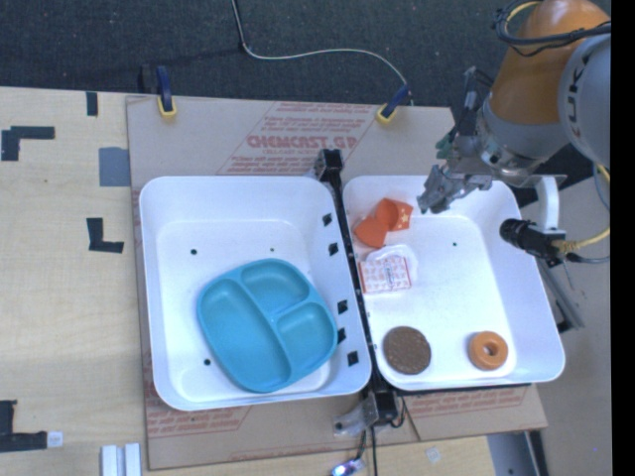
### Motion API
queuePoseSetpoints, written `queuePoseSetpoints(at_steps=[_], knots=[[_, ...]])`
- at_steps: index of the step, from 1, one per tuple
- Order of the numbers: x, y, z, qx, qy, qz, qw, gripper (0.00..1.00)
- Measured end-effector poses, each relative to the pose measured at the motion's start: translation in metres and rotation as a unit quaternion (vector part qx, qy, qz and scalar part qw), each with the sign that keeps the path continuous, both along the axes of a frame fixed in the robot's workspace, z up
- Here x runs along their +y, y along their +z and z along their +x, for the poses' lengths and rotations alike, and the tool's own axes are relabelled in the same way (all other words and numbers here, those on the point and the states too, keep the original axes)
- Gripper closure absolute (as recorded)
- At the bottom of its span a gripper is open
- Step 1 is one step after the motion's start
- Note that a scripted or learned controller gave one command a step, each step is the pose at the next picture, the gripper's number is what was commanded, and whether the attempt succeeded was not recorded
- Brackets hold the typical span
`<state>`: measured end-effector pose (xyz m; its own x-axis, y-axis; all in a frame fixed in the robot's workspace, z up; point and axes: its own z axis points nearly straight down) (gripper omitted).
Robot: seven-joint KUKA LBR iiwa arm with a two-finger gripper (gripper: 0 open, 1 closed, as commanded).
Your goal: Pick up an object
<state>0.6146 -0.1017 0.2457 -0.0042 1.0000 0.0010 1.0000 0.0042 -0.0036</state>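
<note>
Gripper (435,198) hangs over the far part of the right bin (516,296), nothing seen between its tips; can't tell if it's released or clenched at this angle. Nearest thing: orange cup (382,221), just beside the gripper toward the divider between the bins, slightly nearer the camera. Cup lies tipped on its side, long axis running roughly from the gripper down toward the divider. Packet (386,271) sits just beyond the cup, nearer the camera. Brown disc (407,349) and donut (488,350) well apart from the gripper, at the near edge. Blue tray (266,322) in the left bin (174,266). Likely target: cup, a short shift toward the divider.
</note>
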Motion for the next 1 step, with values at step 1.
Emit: queuePoseSetpoints(at_steps=[1], knots=[[0.0429, -0.0107, -0.0149, 0.0, 0.0, 0.0, 1.0, 1.0]])
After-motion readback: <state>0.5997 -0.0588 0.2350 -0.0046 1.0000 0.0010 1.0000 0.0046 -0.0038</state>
